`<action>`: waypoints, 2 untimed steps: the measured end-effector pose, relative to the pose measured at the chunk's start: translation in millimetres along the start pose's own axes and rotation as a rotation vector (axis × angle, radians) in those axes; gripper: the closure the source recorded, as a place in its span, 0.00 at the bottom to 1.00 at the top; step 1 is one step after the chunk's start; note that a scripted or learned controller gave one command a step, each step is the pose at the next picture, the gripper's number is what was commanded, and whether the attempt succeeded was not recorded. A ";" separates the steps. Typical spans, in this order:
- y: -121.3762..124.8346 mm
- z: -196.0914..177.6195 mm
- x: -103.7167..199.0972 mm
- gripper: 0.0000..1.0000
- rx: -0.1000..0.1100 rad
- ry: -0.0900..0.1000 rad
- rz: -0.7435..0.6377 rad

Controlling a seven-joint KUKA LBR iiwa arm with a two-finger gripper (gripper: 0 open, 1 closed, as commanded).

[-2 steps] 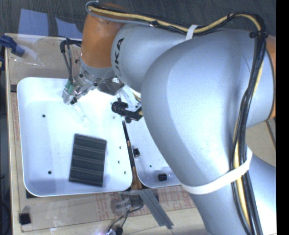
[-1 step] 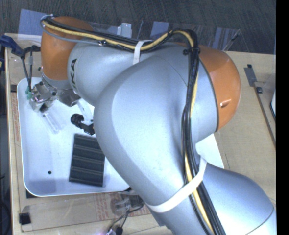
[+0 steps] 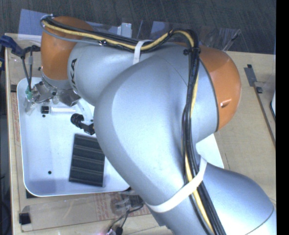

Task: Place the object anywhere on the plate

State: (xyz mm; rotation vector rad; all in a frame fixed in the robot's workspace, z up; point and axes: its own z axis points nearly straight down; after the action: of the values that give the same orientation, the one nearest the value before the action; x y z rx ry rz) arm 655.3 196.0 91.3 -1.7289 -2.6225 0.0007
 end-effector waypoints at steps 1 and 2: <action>4.0 -0.9 7.5 0.00 -0.001 0.001 0.423; 4.2 -10.3 10.7 1.00 0.001 0.002 0.413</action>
State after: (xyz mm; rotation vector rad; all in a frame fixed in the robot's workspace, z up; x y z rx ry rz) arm 655.0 207.5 101.7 -2.2285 -2.2100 0.0003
